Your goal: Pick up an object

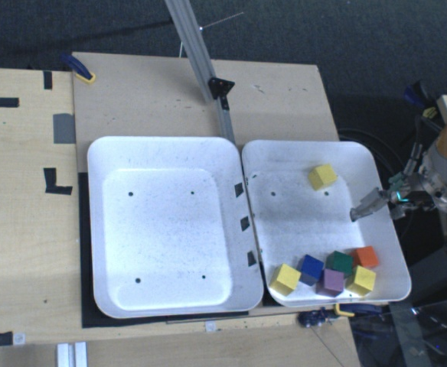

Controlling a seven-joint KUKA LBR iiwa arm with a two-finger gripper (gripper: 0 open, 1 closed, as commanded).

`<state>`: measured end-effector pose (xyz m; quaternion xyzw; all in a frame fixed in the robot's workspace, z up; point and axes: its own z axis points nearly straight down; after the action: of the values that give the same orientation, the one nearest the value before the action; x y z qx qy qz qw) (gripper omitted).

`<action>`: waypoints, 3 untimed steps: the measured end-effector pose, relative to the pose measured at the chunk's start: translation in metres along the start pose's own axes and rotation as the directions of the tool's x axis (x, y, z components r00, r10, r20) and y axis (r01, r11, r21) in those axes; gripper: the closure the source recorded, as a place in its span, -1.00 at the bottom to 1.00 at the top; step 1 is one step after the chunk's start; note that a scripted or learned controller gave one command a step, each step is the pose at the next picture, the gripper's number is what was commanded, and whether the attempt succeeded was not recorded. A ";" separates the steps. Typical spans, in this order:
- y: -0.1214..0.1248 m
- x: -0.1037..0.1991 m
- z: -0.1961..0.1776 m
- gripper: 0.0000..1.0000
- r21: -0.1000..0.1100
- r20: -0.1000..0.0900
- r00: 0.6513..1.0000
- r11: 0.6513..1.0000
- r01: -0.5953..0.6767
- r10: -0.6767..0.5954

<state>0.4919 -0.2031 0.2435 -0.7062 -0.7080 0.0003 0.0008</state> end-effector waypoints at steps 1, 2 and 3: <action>0.000 0.000 0.000 -1.00 0.000 0.000 1.000 1.000 0.000 0.000; -0.007 -0.002 0.062 -1.00 0.006 -0.002 1.000 1.000 -0.003 0.003; -0.007 0.009 0.115 -1.00 0.006 -0.002 1.000 1.000 -0.001 0.001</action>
<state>0.4843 -0.1938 0.1290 -0.7066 -0.7077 0.0017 0.0035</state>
